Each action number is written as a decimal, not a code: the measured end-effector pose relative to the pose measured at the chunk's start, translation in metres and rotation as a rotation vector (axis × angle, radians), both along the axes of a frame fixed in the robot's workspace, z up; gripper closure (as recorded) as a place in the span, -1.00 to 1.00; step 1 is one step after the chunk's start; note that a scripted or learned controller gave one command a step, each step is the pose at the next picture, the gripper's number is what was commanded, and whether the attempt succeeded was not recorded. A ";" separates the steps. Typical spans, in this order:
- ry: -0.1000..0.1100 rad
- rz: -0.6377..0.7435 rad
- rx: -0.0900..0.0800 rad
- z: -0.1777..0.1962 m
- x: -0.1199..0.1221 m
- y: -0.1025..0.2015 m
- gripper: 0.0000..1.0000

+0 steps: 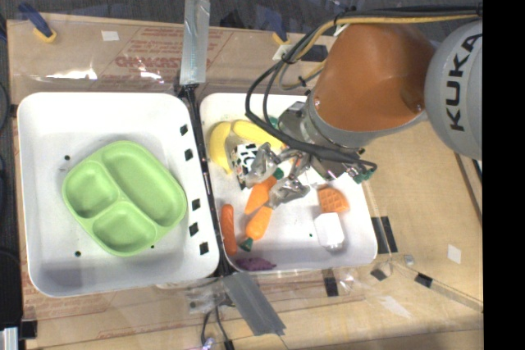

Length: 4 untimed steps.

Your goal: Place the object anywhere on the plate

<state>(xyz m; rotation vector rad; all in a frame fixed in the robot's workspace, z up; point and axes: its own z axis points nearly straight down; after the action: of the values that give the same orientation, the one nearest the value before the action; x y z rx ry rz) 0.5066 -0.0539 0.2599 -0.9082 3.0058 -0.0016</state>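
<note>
While the green divided plate (123, 197) sits in the left bin (37, 258), we see the gripper (275, 176) low in the bin right of that plate, among toy food. Its tips touch an orange carrot (257, 197) beside a banana (225, 139); we cannot tell its grasp.

You've got the plate (123, 197) in the bin (49, 119) at 9 o'clock; banana (220, 145) and carrots (259, 221) in the 3 o'clock bin (365, 246).

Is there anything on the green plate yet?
No: the plate in the left bin has nothing in its three compartments; the banana and carrots lie in the right bin.
</note>
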 end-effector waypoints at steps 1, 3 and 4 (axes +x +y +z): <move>0.005 -0.014 0.002 -0.050 0.010 0.047 1.00; -0.007 0.189 0.000 0.051 0.035 0.098 -1.00; -0.006 0.189 0.000 0.060 0.036 0.097 1.00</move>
<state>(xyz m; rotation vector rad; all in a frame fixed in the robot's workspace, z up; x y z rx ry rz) 0.5426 0.0434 0.3200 -1.1860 2.9009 -0.0048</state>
